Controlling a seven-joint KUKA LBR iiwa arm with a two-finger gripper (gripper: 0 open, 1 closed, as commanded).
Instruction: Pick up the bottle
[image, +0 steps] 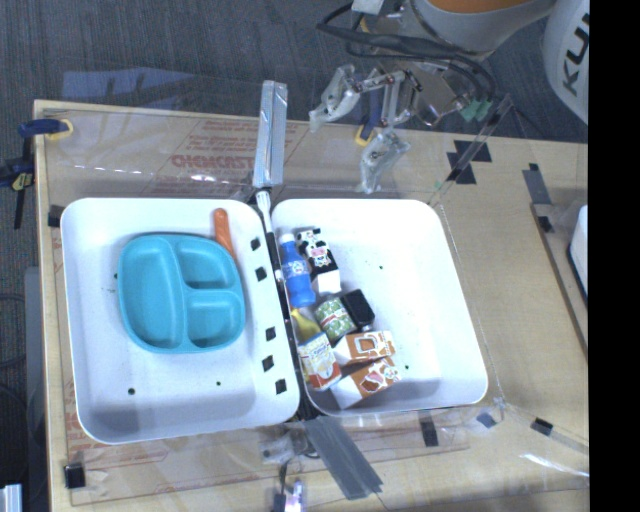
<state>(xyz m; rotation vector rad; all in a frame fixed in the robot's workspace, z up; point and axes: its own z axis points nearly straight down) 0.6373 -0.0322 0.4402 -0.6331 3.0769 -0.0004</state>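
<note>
The bottle (296, 272), blue with a white cap end toward the far side, lies on its side in the right bin (440, 290), pressed close along that bin's left wall, just beside the divide between the two bins. Touching its right side at the far end is a small black-and-white carton (318, 250), and near of that sits a black block (357, 308) next to a green-labelled can (334, 319). Farther toward the near edge, a cluster of small cartons in orange, brown and white (362, 362) crowds the left near corner of the same bin; what looks like a yellowish item is wedged just below the bottle, though it is too small to name. The left bin (100, 390) holds a blue divided tray (182, 294), with an orange carrot-like stick (223, 230) at its far right corner. The gripper (362, 105) hangs above the bench beyond the far rim of the right bin, well apart from the bottle, its fingers (381, 152) spread wide with nothing between them. Cables loop around the wrist above it.
</note>
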